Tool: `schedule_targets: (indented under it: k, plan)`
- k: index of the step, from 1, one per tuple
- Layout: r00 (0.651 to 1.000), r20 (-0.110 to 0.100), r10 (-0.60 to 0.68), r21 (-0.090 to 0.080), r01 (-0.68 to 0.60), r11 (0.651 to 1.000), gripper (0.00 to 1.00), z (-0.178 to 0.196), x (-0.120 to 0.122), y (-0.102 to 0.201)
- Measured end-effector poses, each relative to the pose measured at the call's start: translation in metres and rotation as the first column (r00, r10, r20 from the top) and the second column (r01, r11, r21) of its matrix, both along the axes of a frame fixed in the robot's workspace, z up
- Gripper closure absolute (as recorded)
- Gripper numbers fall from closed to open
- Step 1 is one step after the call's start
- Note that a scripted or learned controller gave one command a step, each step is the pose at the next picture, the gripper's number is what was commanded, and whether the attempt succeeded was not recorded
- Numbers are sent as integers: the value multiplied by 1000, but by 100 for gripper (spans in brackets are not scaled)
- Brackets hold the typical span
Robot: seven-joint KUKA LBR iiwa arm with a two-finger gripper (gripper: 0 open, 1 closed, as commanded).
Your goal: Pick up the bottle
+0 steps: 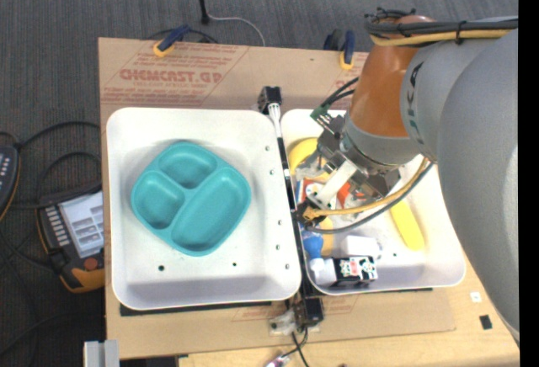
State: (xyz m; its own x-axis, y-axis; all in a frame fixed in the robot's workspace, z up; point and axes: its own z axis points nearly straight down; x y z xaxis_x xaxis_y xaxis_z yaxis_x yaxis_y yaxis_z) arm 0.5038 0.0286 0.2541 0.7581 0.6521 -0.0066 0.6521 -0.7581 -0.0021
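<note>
1. The arm (438,96), grey with an orange band, comes in from the right and reaches down into the right bin (438,273), covering a good chunk of it
2. The gripper (341,180) sits low in that bin's left half, right among the clutter. Can't tell if it's open or closed on anything, it's too tangled with cables and objects to read
3. The bottle: honestly can't pick it out for sure. There's a small blue thing (313,246) like a cap just near of the gripper, by the bin's left wall, with a white bit (320,270) below it, so that could be it, lying in the near-left corner
4. Also in the right bin: a yellow item (409,226) along the right side, another yellow piece (301,151) at the far left, and a black and white box-like thing (355,269) by the near wall
5. The left bin (135,273) holds a teal divided plate (192,197) with three compartments, roughly in its middle
6. Both bins sit on a cardboard sheet (168,71) clamped at the far edge
</note>
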Motion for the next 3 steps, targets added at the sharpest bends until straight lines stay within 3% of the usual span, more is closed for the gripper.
schedule_targets:
  k: [1, 2, 3]
  plan:
    - [975, -2, 222, 4, -222, 975, 0, -73, -21, -17]
    - [989, -2, -145, 0, 145, 989, 0, -73, -21, 38]
    - [985, 17, -173, -4, 173, 985, 0, -96, -16, 49]
